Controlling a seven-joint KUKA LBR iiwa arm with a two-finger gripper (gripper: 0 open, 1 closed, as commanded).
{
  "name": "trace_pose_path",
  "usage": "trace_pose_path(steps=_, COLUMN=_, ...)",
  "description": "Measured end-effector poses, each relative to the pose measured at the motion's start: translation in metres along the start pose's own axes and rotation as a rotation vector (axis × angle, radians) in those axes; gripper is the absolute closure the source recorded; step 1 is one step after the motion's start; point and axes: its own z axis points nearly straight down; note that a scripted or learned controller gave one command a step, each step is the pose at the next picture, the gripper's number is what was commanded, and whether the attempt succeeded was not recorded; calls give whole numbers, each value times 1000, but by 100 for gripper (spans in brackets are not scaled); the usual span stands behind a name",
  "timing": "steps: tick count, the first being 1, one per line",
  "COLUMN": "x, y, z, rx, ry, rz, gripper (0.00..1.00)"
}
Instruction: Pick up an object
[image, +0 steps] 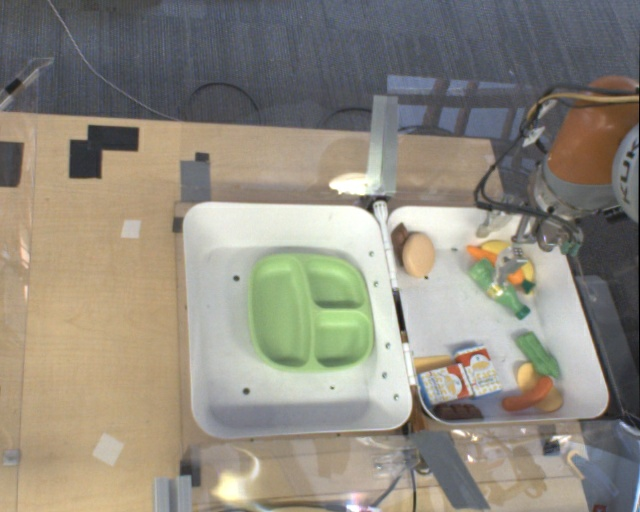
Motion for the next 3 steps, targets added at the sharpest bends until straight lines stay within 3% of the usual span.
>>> trace_pose_path(steps=1, x=8, y=4, z=-1, rx=5, ry=-23, rz=36, gripper=0)
trace_pose_path(steps=2, x=10, y=11, z=-1, rx=6, ry=-25, rz=34, gripper=0)
trace_pose_path(steps=3, x=23, y=31, z=15, rx=-3, ry=-5, rz=47, gripper=0)
